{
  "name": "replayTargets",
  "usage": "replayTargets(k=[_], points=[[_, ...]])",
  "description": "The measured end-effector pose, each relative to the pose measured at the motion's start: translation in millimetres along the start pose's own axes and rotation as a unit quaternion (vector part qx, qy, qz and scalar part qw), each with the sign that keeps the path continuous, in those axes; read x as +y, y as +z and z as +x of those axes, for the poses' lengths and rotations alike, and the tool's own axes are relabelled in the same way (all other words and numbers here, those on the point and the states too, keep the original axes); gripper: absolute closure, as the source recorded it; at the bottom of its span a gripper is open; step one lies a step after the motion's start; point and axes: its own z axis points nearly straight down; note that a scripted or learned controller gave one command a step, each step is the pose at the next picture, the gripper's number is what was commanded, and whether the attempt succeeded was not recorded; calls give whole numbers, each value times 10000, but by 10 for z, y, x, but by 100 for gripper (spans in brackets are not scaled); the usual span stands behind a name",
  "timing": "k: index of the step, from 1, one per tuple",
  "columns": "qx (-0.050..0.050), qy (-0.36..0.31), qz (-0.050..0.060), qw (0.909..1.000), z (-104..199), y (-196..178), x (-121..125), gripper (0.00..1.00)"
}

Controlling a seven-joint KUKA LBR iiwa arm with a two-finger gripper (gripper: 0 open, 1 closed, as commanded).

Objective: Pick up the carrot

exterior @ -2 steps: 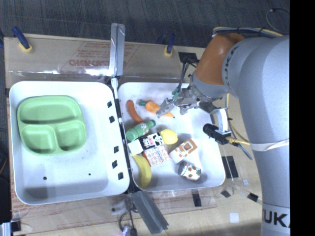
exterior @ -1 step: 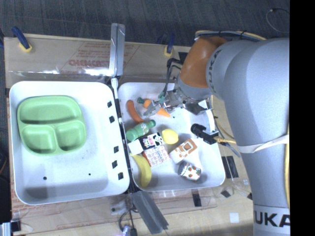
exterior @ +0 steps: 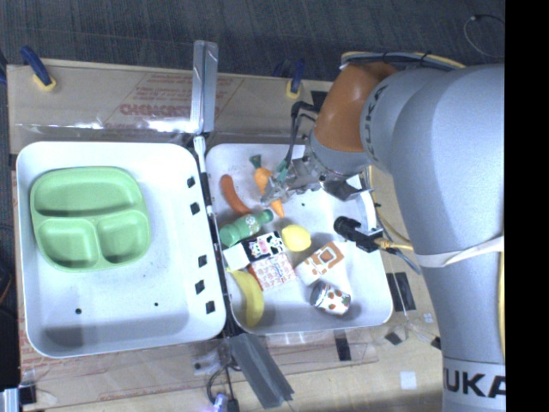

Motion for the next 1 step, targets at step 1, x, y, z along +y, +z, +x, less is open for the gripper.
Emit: replayTargets(k=[1], points=[[3,-68,-9,10000,1058,-1114,28,100]])
